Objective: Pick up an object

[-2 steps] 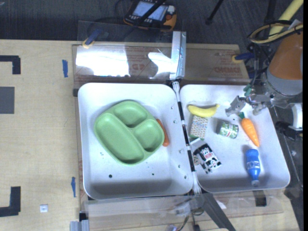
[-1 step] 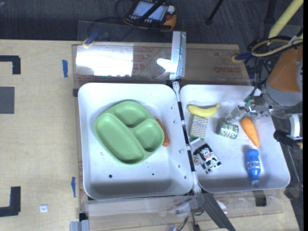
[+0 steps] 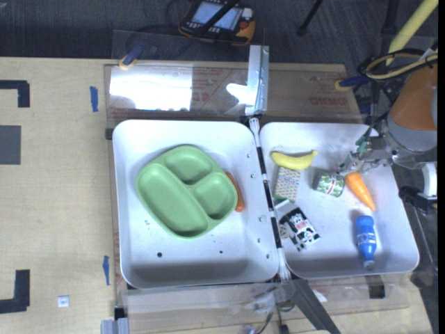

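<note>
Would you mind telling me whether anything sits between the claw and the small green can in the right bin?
Nothing visible does. The claw hovers just up and right of the green can, with bare bin floor between; the carrot lies off to the can's right.

My arm reaches in from the right, orange band above the wrist, and my gripper [image 3: 363,152] points down and leftward at its tip.
</note>
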You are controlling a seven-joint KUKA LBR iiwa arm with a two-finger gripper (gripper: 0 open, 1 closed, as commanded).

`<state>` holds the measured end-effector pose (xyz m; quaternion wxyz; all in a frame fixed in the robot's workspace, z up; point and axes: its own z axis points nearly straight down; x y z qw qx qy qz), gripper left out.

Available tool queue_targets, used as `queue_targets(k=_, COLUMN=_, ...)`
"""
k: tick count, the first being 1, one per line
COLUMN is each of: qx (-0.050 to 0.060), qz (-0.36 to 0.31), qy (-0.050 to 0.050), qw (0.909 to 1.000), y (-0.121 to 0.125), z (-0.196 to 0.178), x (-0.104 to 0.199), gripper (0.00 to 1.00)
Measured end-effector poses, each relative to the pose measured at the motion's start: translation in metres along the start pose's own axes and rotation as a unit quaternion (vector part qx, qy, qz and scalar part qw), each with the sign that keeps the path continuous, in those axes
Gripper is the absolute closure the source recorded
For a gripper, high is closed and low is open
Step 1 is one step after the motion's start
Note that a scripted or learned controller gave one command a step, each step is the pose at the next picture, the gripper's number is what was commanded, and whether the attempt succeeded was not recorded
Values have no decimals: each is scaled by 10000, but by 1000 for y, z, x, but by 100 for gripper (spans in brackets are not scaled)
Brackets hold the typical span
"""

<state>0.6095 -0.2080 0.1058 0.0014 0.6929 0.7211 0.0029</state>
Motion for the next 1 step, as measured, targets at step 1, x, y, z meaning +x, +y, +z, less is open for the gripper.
queue_targets(k=1, qx=17, qz=79, qy=-19, qw=10000, y=-6, z=-85, x=8, gripper=100)
